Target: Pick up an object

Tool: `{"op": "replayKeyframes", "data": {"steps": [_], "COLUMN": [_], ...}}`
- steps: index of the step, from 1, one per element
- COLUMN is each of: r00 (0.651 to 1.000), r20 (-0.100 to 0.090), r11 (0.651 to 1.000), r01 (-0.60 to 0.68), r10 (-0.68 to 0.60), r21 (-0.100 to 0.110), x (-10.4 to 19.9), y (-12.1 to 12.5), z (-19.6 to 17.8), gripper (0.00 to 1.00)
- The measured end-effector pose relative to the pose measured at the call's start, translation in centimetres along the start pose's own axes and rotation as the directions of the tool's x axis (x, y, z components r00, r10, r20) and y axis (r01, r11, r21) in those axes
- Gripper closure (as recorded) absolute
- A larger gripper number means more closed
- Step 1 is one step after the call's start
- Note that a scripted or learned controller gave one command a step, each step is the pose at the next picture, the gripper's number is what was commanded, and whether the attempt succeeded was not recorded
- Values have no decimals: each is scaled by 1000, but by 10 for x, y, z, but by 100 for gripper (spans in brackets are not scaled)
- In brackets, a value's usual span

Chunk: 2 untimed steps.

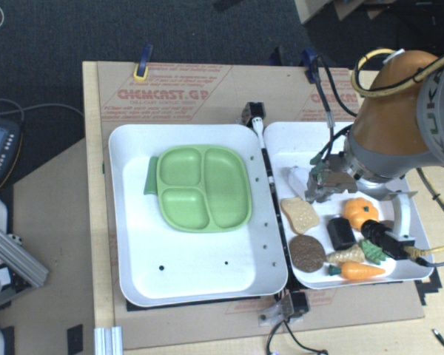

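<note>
The right bin [292,140] holds several toy foods: a tan bread slice [300,214], a brown round patty [307,251], an orange fruit [360,211], a black block [341,233], a carrot [362,271] and a green leafy piece [372,252]. My gripper [320,186] hangs low in this bin, just above and right of the bread slice. The orange-banded wrist [396,109] rises behind it. Nothing shows between the fingers.
A green divided plate [203,187] lies in the left bin [133,220]. A black divider clip [254,113] sits between the bins at the back. Cables run along the right side of the bench.
</note>
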<state>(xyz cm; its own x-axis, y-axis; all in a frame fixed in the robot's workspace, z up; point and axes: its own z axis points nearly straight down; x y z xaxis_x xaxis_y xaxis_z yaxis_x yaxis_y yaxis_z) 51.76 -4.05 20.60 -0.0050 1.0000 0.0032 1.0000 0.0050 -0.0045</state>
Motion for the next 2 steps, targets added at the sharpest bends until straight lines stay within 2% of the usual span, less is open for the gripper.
{"op": "replayKeyframes", "data": {"steps": [1,2], "r00": [1000,1000], "r20": [0,1], "r11": [1000,1000], "r01": [0,-2], "r10": [0,2], "r21": [0,-2], "x": [46,64], "y": [-29,-48], "z": [-2,-18], "gripper": [100,100]}}
